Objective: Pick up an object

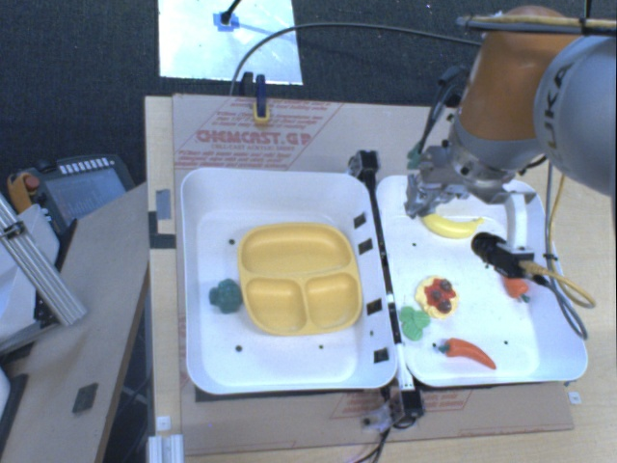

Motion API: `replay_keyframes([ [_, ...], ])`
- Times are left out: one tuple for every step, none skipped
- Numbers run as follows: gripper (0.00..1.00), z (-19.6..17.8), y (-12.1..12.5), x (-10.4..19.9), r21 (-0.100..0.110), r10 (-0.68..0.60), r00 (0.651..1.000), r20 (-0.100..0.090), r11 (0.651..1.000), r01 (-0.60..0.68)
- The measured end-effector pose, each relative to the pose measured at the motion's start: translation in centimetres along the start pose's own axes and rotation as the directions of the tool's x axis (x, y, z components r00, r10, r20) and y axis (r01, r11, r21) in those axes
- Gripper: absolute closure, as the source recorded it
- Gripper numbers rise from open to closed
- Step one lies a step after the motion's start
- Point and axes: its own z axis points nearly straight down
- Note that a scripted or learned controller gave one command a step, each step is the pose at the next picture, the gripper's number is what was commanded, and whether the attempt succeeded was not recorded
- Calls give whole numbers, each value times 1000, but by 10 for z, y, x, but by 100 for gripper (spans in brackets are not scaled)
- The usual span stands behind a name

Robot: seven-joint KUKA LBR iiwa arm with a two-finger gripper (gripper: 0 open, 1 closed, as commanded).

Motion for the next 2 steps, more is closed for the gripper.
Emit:
replay_keyframes([
  [100, 11, -2, 56, 0, 0, 1000, 0, 1000, 0],
  [100, 9, -14, 103, 0, 0, 1000, 0, 1000, 0],
])
